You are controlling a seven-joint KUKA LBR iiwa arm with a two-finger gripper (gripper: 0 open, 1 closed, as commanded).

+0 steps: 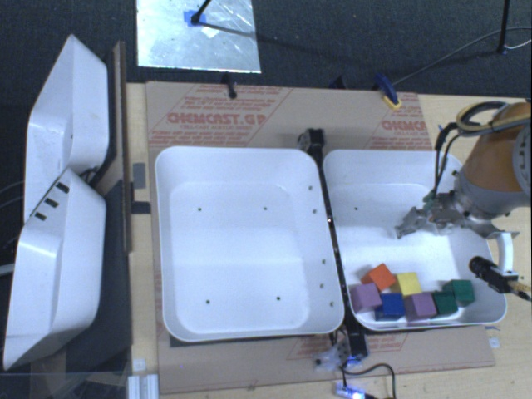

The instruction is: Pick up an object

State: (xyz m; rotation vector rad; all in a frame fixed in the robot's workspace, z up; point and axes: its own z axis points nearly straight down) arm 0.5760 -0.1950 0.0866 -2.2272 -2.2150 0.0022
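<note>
Clustered along the near edge of the right bin [366,173], the coloured blocks are sitting in a tight group: an orange block [382,276], a yellow block [408,283], two purple blocks [365,295] [421,305], a blue block [391,305] and two green blocks [459,291] [445,303]. They are lying well in front of the jaws [409,223], which are hovering over the bare white floor of the same bin, pointing toward the left, gripping none of the blocks; whether they are spread or pressed together cannot be told from this angle. The grey arm [490,169] with its orange band is reaching in from the right. The left bin [241,160] is lying just beside the right one on the tabletop [274,106].
</note>
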